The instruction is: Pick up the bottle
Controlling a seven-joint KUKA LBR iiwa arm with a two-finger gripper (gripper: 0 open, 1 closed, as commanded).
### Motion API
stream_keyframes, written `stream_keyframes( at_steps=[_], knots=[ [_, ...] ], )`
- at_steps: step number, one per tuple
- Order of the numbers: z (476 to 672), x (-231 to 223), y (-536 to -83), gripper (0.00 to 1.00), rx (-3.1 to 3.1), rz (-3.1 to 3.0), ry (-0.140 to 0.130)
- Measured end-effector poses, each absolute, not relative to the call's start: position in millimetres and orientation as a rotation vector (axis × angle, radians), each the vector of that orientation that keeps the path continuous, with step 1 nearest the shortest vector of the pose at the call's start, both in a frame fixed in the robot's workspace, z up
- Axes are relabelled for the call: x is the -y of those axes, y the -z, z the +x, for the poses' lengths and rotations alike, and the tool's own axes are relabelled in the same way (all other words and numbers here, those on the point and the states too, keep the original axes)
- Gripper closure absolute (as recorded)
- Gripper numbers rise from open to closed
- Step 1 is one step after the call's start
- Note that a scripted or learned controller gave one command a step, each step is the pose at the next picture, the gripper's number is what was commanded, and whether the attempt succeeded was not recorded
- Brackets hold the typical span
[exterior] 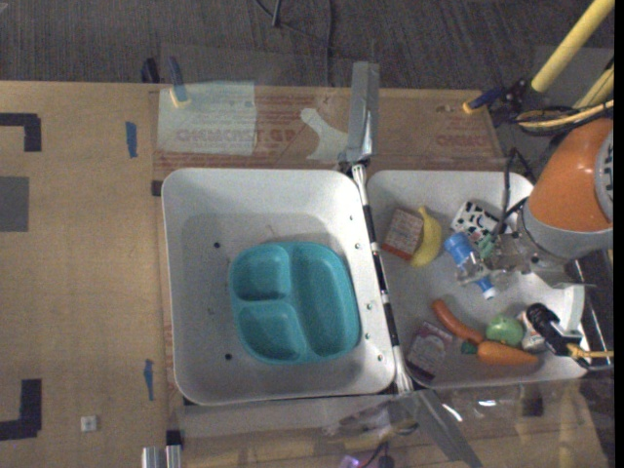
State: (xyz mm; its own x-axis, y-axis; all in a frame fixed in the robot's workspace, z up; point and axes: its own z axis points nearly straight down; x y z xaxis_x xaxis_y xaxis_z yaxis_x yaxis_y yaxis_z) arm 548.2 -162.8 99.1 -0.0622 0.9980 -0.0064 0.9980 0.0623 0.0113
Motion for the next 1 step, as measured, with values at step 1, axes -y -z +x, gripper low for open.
stream_keyframes(
  at_steps=[1],
  knots=[
    [583.3,127.4,-214.5,1.0,-2.398,2.025,-0.002]
  ],
)
